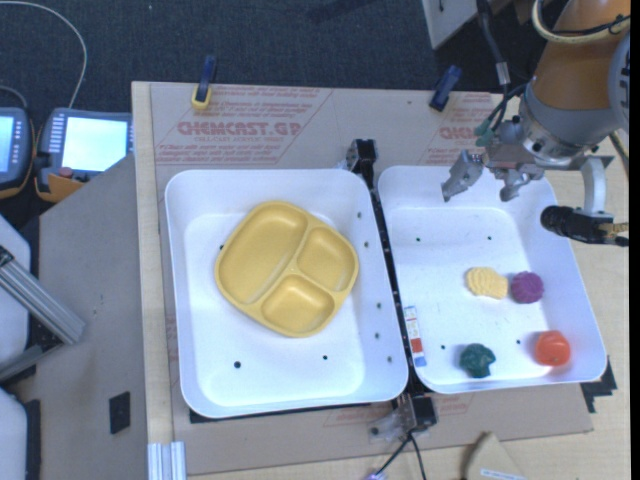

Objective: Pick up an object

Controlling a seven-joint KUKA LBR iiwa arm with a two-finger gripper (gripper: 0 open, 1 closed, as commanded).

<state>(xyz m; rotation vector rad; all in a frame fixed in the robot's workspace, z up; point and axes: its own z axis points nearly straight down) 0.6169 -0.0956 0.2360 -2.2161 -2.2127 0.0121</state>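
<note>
We judge the task barely begun: nothing has been lifted, and every candidate object lies on the floor of a bin. The robot's two-finger hand (483, 181) hangs over the far edge of the right-hand shallow white bin (440, 298), its two grey fingers spread apart with only bare white bin floor showing between them, so we read it as open and holding nothing. Four small things sit in the near half of that bin, well apart from the hand: a pale yellow ridged piece (487, 283), a purple rounded lump (526, 287) just beside it, a dark green knobbly piece (477, 359) near the front wall, and an orange-red rounded object (551, 348) in the near right corner. The left-hand white bin (190, 268) holds a yellow plastic plate with three compartments (287, 266), tilted on the diagonal and lying flat. From this slanted view we cannot tell how high the hand stands above the bin, though it seems clear of the floor. What remains, as we see it, is the whole job: choosing one thing, coming down over it, closing on it and raising it off the surface.
</note>
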